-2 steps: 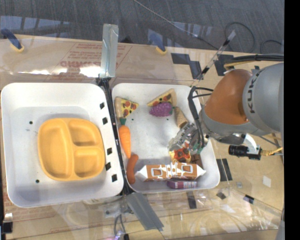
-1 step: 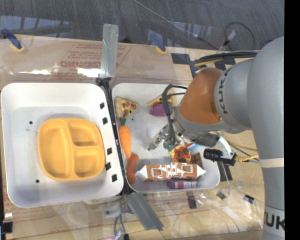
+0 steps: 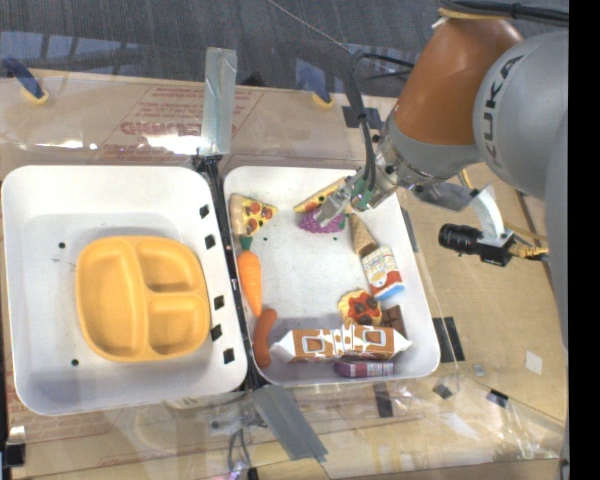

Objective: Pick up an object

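My gripper (image 3: 341, 204) hangs low over the far edge of the right bin (image 3: 310, 268). It is right at a yellow wedge-shaped toy (image 3: 317, 199) and a purple toy (image 3: 320, 222) that lie together there; I cannot make out whether it touches them. Just right of it lies a cone-shaped toy with a white and blue label (image 3: 374, 258). A pizza slice (image 3: 251, 211), a carrot (image 3: 250, 280) and a red sausage (image 3: 265, 334) line the bin's left side. An orange-and-white snack box (image 3: 342, 343) lies along the near wall.
The left bin (image 3: 40, 368) holds a yellow divided plate (image 3: 140, 296). A small round pastry toy (image 3: 359, 307) and a purple box (image 3: 364, 369) sit in the right bin's near right corner. A black camera mount (image 3: 470, 240) juts out right of the bin.
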`<control>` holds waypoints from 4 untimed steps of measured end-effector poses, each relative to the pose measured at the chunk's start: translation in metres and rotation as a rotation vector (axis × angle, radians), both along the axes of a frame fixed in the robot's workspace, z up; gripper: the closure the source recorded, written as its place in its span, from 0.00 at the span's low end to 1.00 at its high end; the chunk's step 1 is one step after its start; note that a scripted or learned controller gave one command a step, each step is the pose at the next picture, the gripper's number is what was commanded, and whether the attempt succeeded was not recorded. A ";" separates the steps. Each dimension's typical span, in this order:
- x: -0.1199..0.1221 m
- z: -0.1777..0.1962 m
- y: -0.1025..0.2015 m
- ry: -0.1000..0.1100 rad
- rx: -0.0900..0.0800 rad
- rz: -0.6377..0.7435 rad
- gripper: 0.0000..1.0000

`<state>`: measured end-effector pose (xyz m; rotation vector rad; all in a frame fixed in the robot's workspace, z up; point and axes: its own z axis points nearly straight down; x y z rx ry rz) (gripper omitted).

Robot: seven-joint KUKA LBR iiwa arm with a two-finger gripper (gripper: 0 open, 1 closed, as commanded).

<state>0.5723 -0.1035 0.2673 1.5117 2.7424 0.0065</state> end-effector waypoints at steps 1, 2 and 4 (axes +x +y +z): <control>0.053 0.000 0.053 0.011 0.002 0.037 1.00; 0.066 -0.038 0.182 0.014 0.002 -0.195 1.00; 0.086 -0.005 0.239 0.003 0.001 0.091 1.00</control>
